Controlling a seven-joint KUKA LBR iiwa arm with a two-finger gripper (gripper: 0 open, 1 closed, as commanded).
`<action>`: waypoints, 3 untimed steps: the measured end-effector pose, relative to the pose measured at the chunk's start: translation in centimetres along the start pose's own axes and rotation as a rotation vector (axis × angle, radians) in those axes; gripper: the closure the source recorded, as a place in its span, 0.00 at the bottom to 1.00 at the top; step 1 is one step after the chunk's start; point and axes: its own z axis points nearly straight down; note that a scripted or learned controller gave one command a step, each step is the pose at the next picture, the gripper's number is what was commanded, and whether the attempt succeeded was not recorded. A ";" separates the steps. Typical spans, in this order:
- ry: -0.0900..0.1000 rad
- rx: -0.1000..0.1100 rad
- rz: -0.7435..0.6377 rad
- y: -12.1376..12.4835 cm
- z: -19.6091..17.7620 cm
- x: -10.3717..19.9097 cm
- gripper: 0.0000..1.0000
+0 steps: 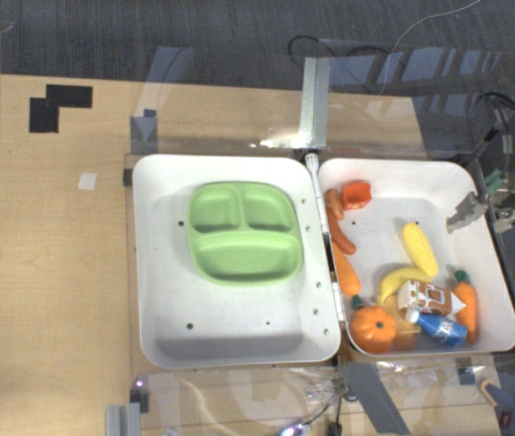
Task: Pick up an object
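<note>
The likeliest thing to be picked is the corn cob (420,249), a yellow piece lying near the middle of the right bin (439,182), with bare white floor around its upper end. Its long axis runs on a slant, upper left to lower right in the camera view. Just below the corn cob curls a banana (399,282), and below that again sit a small carton (423,299) and a blue packet (442,329), with an orange pumpkin (373,327) to the left of them and a carrot (467,305) to the right. Up and to the left of the corn cob lie a red block (356,193) and a sausage (338,229) along the bin's left wall (the crowding is all at the low end of the bin). The gripper (471,209) hangs up and to the right of the corn cob, at the bin's right rim, well apart from it; whether it is released or clenched cannot be told from this slant, and nothing shows in its grasp. So the corn cob lies down and to the left of the gripper, and a closing line set across its slanted axis looks the soundest approach. Far left of the corn cob, in the left bin (157,271), rests a green divided plate (242,232).
</note>
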 end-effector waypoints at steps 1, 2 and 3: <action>-0.003 -0.009 -0.051 5.1 14.8 1.0 0.00; -0.001 -0.015 -0.054 5.4 13.5 1.1 1.00; -0.001 -0.003 0.008 8.8 8.1 3.8 1.00</action>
